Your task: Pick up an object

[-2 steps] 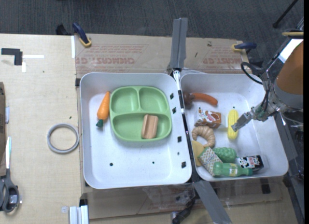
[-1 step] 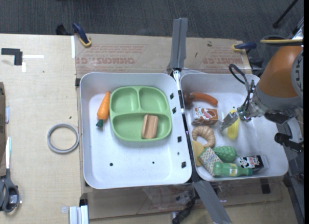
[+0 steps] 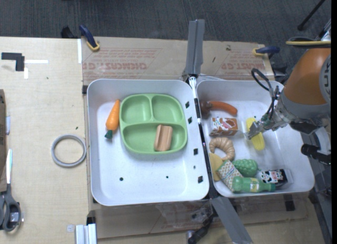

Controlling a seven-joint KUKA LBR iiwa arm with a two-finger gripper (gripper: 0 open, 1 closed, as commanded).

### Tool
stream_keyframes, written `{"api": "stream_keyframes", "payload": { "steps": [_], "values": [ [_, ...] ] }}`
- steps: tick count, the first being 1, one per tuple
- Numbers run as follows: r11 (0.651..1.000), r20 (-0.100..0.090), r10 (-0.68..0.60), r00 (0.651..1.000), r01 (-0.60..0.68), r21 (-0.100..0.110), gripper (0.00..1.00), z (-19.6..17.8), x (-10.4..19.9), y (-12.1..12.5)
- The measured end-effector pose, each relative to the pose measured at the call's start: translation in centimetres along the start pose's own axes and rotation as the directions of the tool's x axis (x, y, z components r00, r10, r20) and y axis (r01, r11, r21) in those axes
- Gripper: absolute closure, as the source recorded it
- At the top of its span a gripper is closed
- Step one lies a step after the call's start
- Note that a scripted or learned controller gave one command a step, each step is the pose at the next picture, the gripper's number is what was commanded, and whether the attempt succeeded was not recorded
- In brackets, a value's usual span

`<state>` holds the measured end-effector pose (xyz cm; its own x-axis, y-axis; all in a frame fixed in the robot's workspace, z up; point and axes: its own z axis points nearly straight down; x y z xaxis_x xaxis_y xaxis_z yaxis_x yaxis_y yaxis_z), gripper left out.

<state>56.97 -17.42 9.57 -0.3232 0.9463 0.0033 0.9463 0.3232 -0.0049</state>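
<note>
My gripper [image 3: 255, 130] hangs low over the right bin [image 3: 295, 148], directly above a small yellow object [image 3: 258, 142] and touching or nearly touching its top. Left of it lie a brown snack packet [image 3: 224, 126], an orange sausage [image 3: 221, 106] and a croissant [image 3: 222, 146]. Toward the bin's front sit a yellow cheese wedge [image 3: 214, 160], a green knobbly toy [image 3: 245, 166], a green bottle [image 3: 250, 185] and a black-and-white carton [image 3: 273, 176]. The arm's orange band [image 3: 310, 74] stands at the right edge.
The left bin [image 3: 147, 185] holds a green divided plate [image 3: 152, 112] with a bread roll [image 3: 163, 138] in its front section, and a toy carrot [image 3: 112, 117] beside the plate. On the bench to the left lie a grey tape ring [image 3: 68, 150] and scissors [image 3: 9, 209].
</note>
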Motion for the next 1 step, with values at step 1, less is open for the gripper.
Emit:
{"api": "stream_keyframes", "payload": {
  "steps": [1],
  "values": [
    [0.978, 0.003, -0.207, 0.978, 0.207, -0.001, 1.00, -12.36, 2.96, 6.12]
  ]
}}
